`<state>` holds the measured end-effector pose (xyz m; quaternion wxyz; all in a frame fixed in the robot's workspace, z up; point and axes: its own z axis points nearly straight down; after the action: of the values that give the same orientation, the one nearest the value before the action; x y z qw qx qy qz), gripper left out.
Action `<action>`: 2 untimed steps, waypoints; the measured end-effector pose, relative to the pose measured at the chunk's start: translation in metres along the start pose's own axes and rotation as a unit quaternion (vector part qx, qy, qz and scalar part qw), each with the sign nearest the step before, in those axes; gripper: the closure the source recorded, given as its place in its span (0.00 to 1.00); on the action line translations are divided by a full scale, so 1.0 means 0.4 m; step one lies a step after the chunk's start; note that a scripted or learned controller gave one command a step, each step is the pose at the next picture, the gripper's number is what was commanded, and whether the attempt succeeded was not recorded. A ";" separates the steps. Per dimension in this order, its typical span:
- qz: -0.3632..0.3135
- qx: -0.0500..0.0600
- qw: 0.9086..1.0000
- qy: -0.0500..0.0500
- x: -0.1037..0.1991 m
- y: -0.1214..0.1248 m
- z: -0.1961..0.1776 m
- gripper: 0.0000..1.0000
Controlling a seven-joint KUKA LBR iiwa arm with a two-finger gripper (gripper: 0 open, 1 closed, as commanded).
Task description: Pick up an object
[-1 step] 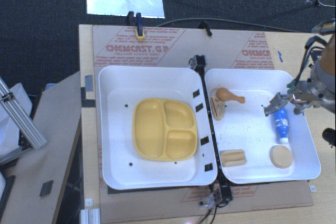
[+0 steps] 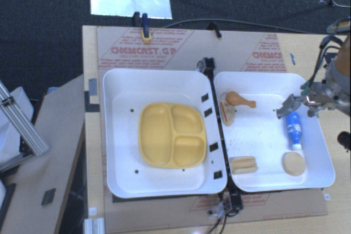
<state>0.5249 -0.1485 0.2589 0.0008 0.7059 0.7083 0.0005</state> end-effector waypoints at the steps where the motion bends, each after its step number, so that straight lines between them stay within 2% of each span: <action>1: 0.001 0.002 1.000 0.001 0.013 0.022 0.140 0.00; 2: 0.001 0.002 1.000 0.001 0.001 0.009 0.251 0.00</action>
<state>0.5287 -0.1480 0.1584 -0.0010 0.7068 0.7074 -0.0005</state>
